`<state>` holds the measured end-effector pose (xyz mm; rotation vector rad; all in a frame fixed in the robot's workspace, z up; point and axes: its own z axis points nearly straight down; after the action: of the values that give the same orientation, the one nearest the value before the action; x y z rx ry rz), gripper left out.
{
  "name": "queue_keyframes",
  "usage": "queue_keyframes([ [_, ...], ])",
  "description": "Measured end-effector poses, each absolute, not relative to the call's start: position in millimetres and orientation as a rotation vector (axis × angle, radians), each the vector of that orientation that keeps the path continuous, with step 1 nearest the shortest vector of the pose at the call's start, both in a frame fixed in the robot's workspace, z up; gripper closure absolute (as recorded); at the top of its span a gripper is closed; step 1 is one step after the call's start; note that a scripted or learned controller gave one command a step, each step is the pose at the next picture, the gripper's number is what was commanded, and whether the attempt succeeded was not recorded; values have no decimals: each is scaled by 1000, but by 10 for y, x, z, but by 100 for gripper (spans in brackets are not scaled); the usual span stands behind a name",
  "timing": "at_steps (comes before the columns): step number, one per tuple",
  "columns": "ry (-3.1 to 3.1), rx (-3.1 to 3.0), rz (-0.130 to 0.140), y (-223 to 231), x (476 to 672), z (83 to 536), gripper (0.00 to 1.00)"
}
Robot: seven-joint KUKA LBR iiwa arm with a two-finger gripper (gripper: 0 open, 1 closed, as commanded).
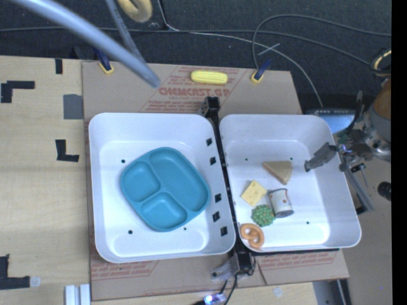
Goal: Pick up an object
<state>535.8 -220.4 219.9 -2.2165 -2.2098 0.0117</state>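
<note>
While the arm reaches in from the right, its gripper [324,157] sits over the right edge of the right bin [331,227], w/ one dark finger [318,157] poking out to the left over the bin floor. Whether the claw is open or closed can't be told from this angle; nothing shows between its fingers.

Pickable things all lie in the right bin, to the left of & below the claw. Closest is a tan wedge [279,171], near the finger but apart from it, not touching. Further down-left: a yellow cheese-like block [254,193], then a small metal can [280,203] on its side just beside it. A green bumpy item [262,215] touches the can's lower-left side. A pretzel-shaped piece [252,235] lies at the bin's bottom-left corner, well apart from the claw.

Left bin [102,170] holds a blue compartment plate [165,188], roughly centered. Both bins rest on a cardboard sheet [178,88], w/ a yellow corn-like object [208,77] lying on it above the bins. Cables [286,49] run across the dark area at top right.
</note>
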Motion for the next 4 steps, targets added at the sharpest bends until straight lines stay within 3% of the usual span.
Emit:
queue_keyframes([
  [1,-2222,-2220,1,-2199,5388,2268,0],
  [3,-2218,-2217,7,-2199,5245,1052,0],
  [4,-2225,-2222,2,-2198,5251,849,0],
])
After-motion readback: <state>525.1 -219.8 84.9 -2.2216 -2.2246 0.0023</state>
